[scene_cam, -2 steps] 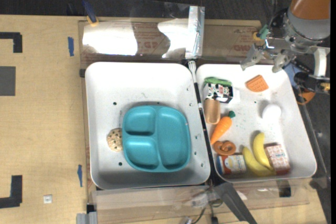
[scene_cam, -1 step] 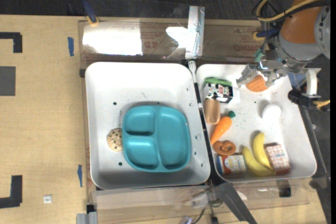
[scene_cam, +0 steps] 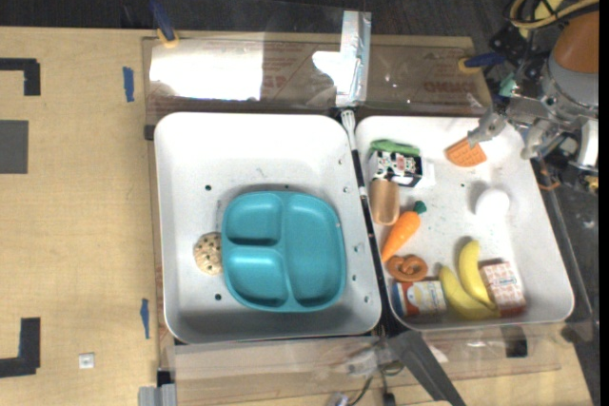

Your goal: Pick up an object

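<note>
A: Where is the gripper (scene_cam: pixel 495 124) working?

B: It is hovering at the right bin's (scene_cam: pixel 552 233) far corner, just beside the orange slice (scene_cam: pixel 465 152).

A: Is it holding it?

B: Cannot tell. It is probably approaching; next it needs lowering squarely over the slice.

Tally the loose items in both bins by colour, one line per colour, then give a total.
Orange: 3 - wedge, carrot, ring
Yellow: 1 - banana
White: 1 - egg
Teal: 1 - divided plate
Tan: 2 - cookie, cylinder
Printed packaging: 3 - carton, can, packet
Total: 11
</note>
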Controlling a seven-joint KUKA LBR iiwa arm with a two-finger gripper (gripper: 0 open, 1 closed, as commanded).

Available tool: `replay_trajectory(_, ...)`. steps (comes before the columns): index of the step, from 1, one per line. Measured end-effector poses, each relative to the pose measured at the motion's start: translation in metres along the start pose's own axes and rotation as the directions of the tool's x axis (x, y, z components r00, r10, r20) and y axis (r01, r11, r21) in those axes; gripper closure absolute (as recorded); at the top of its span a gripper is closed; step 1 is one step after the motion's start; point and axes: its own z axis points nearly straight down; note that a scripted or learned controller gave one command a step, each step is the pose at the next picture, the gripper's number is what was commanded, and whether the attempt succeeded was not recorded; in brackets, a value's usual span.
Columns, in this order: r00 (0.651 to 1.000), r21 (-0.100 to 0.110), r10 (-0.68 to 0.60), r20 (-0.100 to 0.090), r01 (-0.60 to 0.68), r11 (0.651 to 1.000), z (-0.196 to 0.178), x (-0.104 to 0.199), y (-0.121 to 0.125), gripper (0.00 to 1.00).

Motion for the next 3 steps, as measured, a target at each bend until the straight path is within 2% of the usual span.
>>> replay_trajectory(1,0.995,0.009,-0.1,-0.004,0.1,0.995,0.073,0.059,-0.074,0.0)
replay_trajectory(2,0.985,0.026,-0.171,0.0,0.171,0.985,0.092,0.087,-0.036,0.0)
replay_trajectory(3,0.986,0.001,-0.167,-0.001,0.167,0.986,0.09,0.056,-0.108,0.0)
